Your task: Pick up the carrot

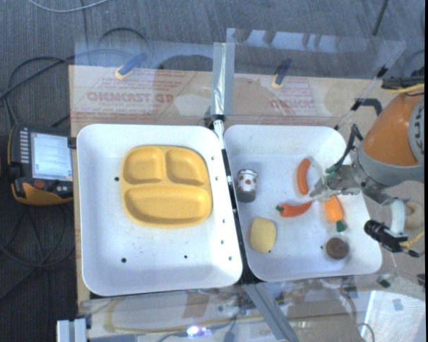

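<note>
Two white bins (pixel 100 262) are sitting side by side on the table. The left bin is holding one yellow divided tray (pixel 167 185). The right bin is holding six items: one carrot (pixel 333 210), one orange sausage-shaped piece (pixel 302 176), one chili-like piece (pixel 294 209), one yellow lump (pixel 263 234), one small can (pixel 247 184), one brown disc (pixel 336 248).
</note>
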You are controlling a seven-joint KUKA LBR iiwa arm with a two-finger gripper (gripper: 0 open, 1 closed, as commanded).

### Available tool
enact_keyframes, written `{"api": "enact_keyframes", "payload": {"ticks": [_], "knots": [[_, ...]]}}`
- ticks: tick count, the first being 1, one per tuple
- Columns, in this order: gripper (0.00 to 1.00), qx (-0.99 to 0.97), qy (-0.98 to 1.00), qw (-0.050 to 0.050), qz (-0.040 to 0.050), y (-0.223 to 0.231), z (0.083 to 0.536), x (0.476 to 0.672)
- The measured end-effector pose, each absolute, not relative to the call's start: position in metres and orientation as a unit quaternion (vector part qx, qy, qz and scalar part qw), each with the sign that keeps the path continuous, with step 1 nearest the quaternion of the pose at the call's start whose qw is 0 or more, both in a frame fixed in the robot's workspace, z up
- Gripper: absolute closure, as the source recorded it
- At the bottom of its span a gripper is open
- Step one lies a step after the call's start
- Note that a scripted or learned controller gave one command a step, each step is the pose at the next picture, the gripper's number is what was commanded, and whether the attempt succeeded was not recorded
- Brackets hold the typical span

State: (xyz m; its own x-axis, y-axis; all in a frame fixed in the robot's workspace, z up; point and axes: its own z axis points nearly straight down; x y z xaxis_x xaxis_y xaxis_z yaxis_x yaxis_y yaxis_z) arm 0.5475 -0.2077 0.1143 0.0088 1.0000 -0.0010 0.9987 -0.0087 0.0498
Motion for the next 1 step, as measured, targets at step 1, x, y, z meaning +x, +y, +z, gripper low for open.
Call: {"api": "enact_keyframes", "payload": {"ticks": [1], "knots": [[1.00,0.776,0.631,0.000,-0.0018,-0.1762,0.2084,0.5505]]}}
